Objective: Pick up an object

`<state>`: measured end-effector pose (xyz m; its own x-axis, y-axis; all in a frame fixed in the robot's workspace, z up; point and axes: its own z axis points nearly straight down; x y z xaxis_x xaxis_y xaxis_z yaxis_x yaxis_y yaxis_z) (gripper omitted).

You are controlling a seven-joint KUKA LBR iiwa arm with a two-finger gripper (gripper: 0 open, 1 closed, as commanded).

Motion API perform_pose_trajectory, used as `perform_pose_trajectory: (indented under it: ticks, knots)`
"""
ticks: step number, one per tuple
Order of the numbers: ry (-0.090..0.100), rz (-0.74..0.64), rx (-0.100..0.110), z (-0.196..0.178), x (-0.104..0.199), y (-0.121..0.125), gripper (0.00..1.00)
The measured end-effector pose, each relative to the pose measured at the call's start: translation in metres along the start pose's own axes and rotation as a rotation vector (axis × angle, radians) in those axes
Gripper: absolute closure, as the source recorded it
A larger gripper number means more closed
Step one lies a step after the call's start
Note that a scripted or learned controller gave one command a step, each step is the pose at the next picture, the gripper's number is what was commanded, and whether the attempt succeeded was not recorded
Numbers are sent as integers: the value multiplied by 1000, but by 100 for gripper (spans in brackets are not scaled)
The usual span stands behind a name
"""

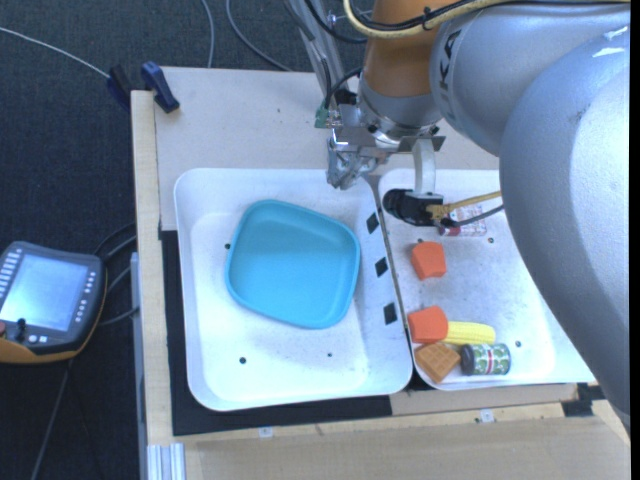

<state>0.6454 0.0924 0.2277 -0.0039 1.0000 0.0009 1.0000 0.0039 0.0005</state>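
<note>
**End effector over the bins' shared edge, top centre**

The end effector (pixel 347 173) hangs at the upper rim between the left bin (pixel 200 298) and right bin (pixel 530 318); whether it is apart or together cannot be told. Blue plate (pixel 292 263) lies centre-left. Orange blocks (pixel 429 260), corn cob (pixel 470 332) and small can (pixel 487 359) sit lower right.
</note>
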Motion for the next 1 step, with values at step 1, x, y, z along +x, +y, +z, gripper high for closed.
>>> perform_pose_trajectory:
  ticks: [1]
  knots:
    - [-1, 3, 0, 0, -2, 0, 0]
